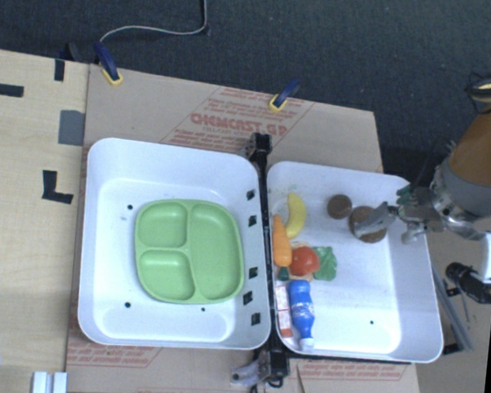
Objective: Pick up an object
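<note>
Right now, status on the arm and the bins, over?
Gripper low over right bin, beside brown round piece. Nothing seen held. Banana, tomato, bottle untouched.

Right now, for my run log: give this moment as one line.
arm: over right bin | gripper: above brown object | grasp: unclear | green tray: left bin

The arm [483, 157] is cut off by the right edge, so its upper links go unseen. At the end effector [375, 222], the brown blur hides the fingers. The print on the small carton [281, 305] is too small to read.
</note>
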